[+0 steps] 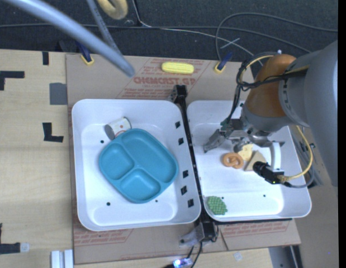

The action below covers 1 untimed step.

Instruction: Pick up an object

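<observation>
The arm (pixel 295 94) is reaching in from the right and is hanging over the right bin (pixel 273 205). Its tool (pixel 217 141) is pointing down toward the left part of this bin, and its two fingers are standing apart, with nothing between them. A small orange pretzel-shaped object (pixel 232 161) is lying just beside the tool, touching a pale yellow piece (pixel 250 155). A green round object (pixel 217 205) is lying near the front wall of the same bin. In the left bin (pixel 86 149) a blue divided plate (pixel 138 165) is lying, and a small white cup (pixel 117 127) is lying on its side behind it. A yellow object (pixel 177 67) is lying on the surface (pixel 27 149) behind the bins
</observation>
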Tool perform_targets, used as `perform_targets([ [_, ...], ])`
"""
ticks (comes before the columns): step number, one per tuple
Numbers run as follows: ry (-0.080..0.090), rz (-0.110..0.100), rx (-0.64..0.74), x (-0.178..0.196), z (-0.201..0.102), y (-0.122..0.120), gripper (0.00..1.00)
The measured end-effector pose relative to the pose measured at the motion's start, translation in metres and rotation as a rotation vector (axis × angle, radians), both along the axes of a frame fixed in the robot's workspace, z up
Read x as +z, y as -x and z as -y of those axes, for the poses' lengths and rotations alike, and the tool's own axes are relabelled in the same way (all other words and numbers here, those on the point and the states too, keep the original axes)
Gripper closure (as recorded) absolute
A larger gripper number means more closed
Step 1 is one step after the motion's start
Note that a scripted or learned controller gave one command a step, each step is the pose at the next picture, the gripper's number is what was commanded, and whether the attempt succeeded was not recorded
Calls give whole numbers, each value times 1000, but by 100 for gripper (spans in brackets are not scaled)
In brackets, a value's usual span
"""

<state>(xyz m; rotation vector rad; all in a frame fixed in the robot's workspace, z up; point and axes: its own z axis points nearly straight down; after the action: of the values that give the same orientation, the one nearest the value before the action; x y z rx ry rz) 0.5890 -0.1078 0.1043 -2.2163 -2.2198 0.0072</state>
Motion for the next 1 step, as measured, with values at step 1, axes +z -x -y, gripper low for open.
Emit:
perform_targets([
  [1,0,3,1,13,0,-1,100],
])
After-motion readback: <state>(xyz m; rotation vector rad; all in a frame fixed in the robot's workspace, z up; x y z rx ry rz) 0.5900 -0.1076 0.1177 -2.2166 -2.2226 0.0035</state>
